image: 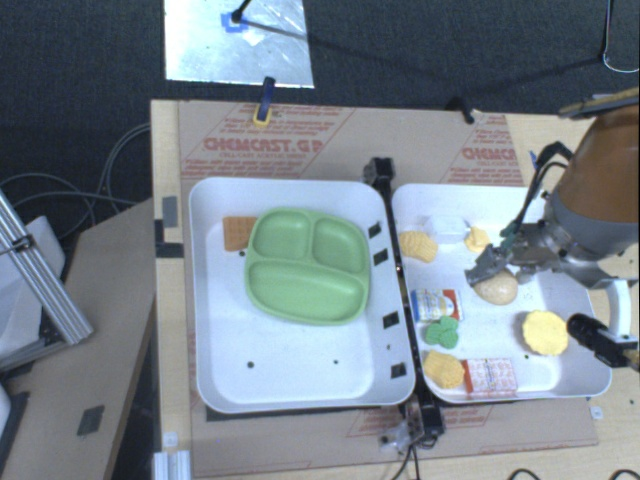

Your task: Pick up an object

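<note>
Cardboard printed with red lettering (262, 146) covers the desk (165, 178) under two shallow white bins set side by side. A dark carpeted floor (80, 58) surrounds it, with a shiny metal plate (238, 30) lying on the carpet beyond the desk's far edge and grey cables (120, 153) trailing at the left. An aluminium frame (40, 278) stands at the left edge of the view.

In the left bin (290, 368) a green divided plate (305, 266) lies flat, with a small tan cracker-like piece (236, 232) touching its far-left rim.

The right bin (580, 298) carries scattered toy food: a yellow piece (418, 245) near the divider, a small yellow bit (478, 238) farther right, a printed packet (436, 303), a green item (442, 333) just below it, another yellow piece (444, 370) beside a red-and-white packet (490, 375), and a round yellow object (545, 332).

The arm (605, 183) reaches in from the right, and its tool (490, 268) sits low over the right bin, directly against a pale beige rounded object (497, 290). Whether the tool's fingers are spread or pressed together cannot be told, nor whether the beige object is between them.
</note>
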Motion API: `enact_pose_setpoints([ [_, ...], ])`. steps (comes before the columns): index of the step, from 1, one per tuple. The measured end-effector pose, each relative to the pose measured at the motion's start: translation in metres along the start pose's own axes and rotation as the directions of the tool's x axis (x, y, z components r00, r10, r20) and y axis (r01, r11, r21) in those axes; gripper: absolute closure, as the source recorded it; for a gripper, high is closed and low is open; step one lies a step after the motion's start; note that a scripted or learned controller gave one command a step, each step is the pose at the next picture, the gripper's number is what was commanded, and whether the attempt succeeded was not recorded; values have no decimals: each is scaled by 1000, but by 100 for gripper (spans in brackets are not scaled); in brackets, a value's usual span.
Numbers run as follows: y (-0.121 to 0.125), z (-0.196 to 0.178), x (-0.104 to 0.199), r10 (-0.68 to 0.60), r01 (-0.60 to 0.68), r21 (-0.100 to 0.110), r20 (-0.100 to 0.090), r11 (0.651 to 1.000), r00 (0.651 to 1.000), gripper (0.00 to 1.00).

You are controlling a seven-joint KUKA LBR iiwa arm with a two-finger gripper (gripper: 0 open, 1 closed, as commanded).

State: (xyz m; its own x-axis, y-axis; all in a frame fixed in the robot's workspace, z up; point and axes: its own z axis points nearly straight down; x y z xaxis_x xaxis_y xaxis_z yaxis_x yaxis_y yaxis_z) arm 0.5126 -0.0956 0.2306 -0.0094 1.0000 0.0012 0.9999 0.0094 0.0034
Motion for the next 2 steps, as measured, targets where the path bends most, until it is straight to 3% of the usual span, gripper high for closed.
enact_pose_setpoints([
  [1, 32, 13, 49, -1, 1, 0, 0, 1000, 1000, 100],
  [2, 66, 5, 76, 1, -1, -1, 0, 1000, 1000, 100],
])
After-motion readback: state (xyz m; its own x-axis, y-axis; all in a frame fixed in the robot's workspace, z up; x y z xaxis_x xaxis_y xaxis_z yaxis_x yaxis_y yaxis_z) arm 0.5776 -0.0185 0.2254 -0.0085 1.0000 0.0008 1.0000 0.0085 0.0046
